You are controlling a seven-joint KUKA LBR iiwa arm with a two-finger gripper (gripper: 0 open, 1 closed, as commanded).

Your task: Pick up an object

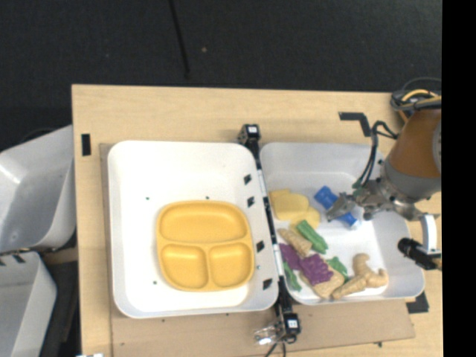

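The pale wooden worktop (89, 110) carries two shallow white plastic bins side by side. The left bin (134, 184) holds a yellow plastic tray with three compartments (205, 244), lying flat near its middle, one long compartment at the far side and two smaller ones at the near side.

The right bin (312, 158) holds a cluster of small objects in its near half. The grey arm with its orange band (413, 151) reaches in from the right over this bin. Its claw (346, 208) hangs low at the bin's middle, just beside or touching a small blue block (325, 197); whether the claw is spread or pinched together cannot be told, as its tips are dark and blurred against the block.

Left of the claw lies a yellow soft-looking lump (290, 204). Nearer the front edge are a tan bone-shaped piece (360, 277), a purple knobbly piece (312, 268), a beige ridged stick (296, 241), and green strip-like pieces (312, 238), all touching or overlapping one another.
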